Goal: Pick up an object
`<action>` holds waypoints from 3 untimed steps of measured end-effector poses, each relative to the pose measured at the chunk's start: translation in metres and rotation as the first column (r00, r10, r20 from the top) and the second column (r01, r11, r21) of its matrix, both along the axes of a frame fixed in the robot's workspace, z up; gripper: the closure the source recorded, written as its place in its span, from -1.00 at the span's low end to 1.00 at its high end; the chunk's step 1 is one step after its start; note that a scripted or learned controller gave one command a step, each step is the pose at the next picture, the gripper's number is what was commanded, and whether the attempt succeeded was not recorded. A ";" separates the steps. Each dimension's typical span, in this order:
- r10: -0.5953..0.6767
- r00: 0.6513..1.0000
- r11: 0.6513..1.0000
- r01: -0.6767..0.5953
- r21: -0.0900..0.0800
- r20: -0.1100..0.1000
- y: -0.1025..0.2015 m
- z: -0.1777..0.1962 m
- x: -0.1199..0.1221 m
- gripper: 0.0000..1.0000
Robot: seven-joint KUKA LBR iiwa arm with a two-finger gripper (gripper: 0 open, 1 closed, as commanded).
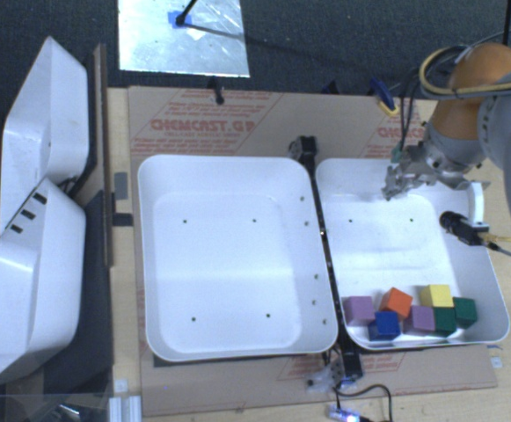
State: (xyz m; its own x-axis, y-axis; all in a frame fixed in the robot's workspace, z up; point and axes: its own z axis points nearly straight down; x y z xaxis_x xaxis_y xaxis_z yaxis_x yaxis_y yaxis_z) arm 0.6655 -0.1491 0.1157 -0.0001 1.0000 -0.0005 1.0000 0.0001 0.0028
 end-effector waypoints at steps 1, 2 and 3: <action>0.000 1.000 1.000 0.000 -0.001 0.004 -0.002 0.064 0.004 1.00; 0.000 1.000 1.000 0.000 -0.001 0.003 -0.005 0.121 -0.004 1.00; 0.000 1.000 1.000 0.000 0.000 0.002 -0.005 0.162 -0.003 1.00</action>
